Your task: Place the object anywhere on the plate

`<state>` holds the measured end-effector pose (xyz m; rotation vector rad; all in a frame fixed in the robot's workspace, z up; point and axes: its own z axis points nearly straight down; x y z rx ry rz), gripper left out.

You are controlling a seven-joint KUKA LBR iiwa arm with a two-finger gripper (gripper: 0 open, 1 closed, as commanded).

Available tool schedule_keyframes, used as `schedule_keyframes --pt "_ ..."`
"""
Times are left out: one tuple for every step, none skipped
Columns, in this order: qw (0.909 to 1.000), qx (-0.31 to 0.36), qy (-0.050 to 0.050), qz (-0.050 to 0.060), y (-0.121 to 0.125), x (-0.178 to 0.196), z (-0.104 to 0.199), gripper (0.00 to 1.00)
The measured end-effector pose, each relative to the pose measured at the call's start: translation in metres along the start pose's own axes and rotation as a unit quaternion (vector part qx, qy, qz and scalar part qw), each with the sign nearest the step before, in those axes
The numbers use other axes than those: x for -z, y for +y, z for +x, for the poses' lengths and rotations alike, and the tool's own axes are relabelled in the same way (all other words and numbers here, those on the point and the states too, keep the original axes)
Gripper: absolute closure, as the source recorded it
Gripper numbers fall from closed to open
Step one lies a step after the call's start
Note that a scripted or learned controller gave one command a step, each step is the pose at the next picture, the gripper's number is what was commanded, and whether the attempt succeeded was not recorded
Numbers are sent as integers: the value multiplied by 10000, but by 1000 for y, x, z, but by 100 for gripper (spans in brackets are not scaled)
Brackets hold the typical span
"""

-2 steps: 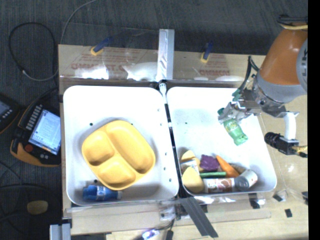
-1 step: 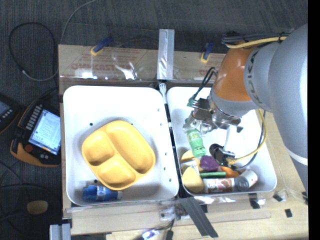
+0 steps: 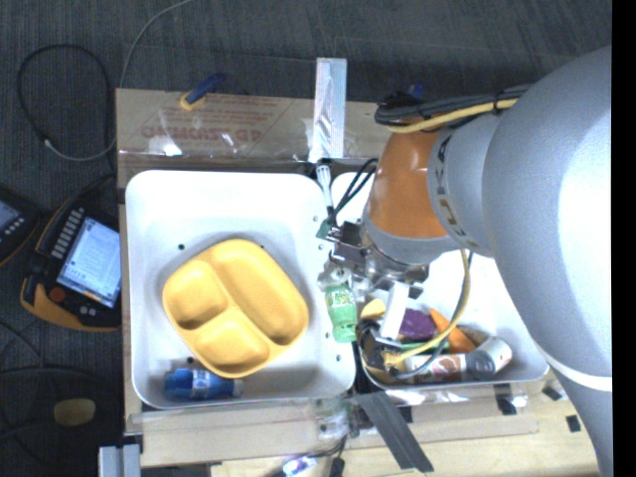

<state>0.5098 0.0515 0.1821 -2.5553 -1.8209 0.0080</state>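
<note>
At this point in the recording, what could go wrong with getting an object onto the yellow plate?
The arm's wrist hangs over a crowded pile in the right white bin, so the gripper may grab nothing or the wrong item. The small green bottle sits at the divider between the bins and could be knocked aside. The yellow three-compartment plate lies tilted in the left bin, so a dropped item might slide off.

Plate (image 3: 235,306): yellow, plain, three compartments.
Left bin (image 3: 219,202): white.
Right bin (image 3: 517,351): white.
Bottle (image 3: 201,384) in left bin: blue.
Arm (image 3: 537,197): grey, with an orange band (image 3: 405,192) above the wrist.
Small bottle (image 3: 342,311) at the bins' divide: light green.
Object (image 3: 417,322) in right bin: purple and white.
Cardboard (image 3: 214,122) behind bins: brown, red print.
Floor (image 3: 89,38): dark grey.
</note>
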Motion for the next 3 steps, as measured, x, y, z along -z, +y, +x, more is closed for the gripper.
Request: schedule_keyframes --pt "9998 144 80 -130 11 -79 88 100" --pt "9997 174 123 -149 11 -77 93 0" --pt "9999 147 -16 -27 39 41 52 0"
